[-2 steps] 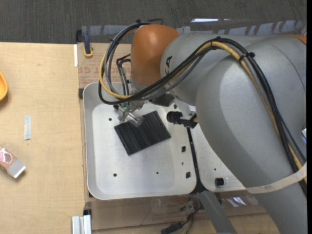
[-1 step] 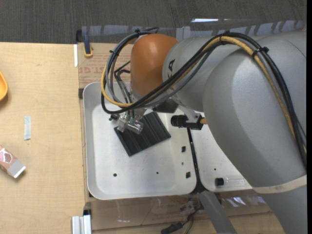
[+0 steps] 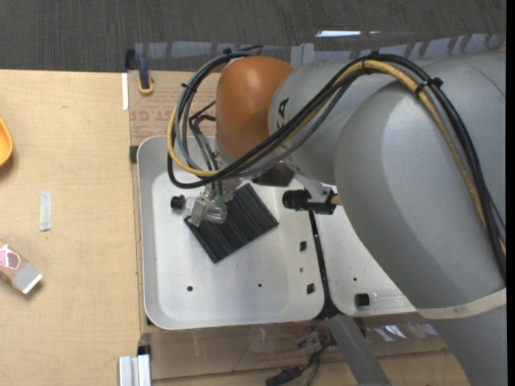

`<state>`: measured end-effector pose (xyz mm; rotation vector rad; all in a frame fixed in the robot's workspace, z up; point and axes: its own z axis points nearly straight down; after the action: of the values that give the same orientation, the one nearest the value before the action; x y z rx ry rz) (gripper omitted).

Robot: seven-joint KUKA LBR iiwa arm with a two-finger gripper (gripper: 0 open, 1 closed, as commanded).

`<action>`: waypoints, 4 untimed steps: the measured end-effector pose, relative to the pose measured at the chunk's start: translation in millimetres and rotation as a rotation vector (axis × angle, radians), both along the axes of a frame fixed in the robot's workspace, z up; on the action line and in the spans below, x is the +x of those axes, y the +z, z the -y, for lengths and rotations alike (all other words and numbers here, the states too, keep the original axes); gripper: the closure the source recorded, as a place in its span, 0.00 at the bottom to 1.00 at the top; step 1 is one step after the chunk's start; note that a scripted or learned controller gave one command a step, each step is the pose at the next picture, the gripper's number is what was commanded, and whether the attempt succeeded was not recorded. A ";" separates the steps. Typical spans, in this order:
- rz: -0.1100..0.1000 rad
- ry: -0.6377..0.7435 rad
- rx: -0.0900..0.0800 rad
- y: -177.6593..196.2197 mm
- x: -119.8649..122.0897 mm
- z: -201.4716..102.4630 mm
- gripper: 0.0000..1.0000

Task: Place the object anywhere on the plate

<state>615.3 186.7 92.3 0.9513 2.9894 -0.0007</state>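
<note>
Black ribbed gripper (image 3: 229, 222) sits low at centre-left of the frame inside the left bin (image 3: 161, 296), its long axis running upper right to lower left. No object or plate identifiable; grip state unclear.

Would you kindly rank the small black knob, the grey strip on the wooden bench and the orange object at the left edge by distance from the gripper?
From the gripper:
1. Small black knob, just left, in the bin.
2. Grey strip, on the wooden bench.
3. Orange object, far left edge.
</note>
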 end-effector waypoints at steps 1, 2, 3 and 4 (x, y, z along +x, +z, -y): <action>-0.003 -0.468 0.000 45.8 33.3 0.8 0.00; -0.002 -1.341 0.001 -1.2 43.9 -27.1 0.00; -0.010 -1.341 -0.012 2.9 41.5 -26.1 1.00; -0.002 -1.668 -0.002 102.5 43.7 -34.9 1.00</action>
<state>659.0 221.6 194.8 2.8558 1.3054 -0.0089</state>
